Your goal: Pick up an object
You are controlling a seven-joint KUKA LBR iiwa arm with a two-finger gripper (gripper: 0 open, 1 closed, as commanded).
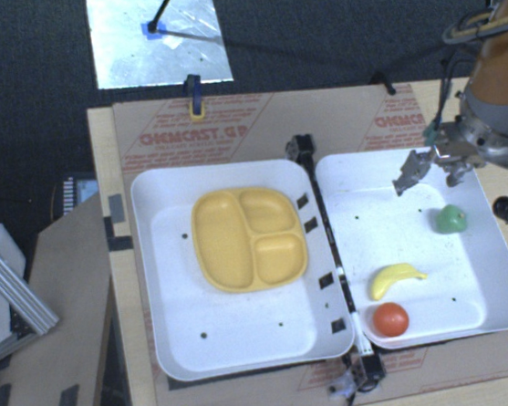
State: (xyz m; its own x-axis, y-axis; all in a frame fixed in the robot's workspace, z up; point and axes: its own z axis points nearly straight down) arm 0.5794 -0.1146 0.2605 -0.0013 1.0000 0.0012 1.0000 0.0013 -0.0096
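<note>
Surroundings: a shiny foil sheet (158, 33) with a blue tape tab lay beyond the far edge of the worktop (253, 119); a yellow clamp (195, 99) sat at that far edge. A black divider strip (324, 235) with clips ran between the 2 bins.
Obstructions: nothing lay over the fruit; the arm (500, 75) hung above the far right corner of the right bin, apart from all 3 pieces.
Left bin: the left bin (174, 336) held 1 yellow tray (247, 238) with 3 compartments, set near its middle and slightly toward the far edge.
Right bin: the right bin (496, 306) held 3 pieces of fruit.
Banana: a yellow banana (395, 278) lay in the near half, toward the divider.
Red fruit: a round red-orange fruit (390, 319) sat at the near left corner, just beside the banana.
Green fruit: a small green fruit (451, 218) sat near the right edge, well apart from the other 2.
Tool: the tool (434, 169) hovered over the far part of the right bin, its 2 fingers spread apart with nothing between them; the green fruit lay near it, toward the near edge.
</note>
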